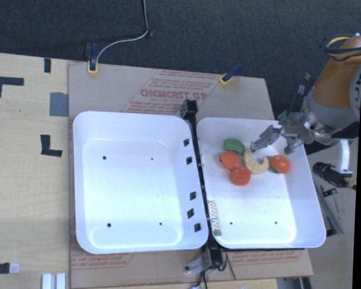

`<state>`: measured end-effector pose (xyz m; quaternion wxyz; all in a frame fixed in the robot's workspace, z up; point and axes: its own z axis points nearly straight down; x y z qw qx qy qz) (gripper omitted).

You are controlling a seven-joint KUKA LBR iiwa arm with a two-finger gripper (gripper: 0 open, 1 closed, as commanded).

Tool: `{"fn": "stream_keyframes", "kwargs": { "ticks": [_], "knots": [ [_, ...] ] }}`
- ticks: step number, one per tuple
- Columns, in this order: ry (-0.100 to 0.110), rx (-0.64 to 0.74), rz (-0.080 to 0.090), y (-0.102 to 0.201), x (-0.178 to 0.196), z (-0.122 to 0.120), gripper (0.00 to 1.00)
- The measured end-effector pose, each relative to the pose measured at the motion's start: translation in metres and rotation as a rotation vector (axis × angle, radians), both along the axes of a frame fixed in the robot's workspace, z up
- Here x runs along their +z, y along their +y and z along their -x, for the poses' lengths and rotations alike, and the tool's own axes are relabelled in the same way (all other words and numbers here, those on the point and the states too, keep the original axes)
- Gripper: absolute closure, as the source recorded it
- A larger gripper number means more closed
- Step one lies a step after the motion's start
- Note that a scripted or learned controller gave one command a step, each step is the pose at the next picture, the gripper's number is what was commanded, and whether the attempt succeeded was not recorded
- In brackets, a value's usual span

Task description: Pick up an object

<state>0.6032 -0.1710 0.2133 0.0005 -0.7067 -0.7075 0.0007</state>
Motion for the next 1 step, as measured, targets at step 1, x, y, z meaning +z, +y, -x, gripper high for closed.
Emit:
{"fn": "stream_keyframes", "kwargs": {
  "ticks": [1],
  "knots": [
    [0.004,0.001,0.001,0.0319,-0.1270,0.0088,0.00]
  ]
}}
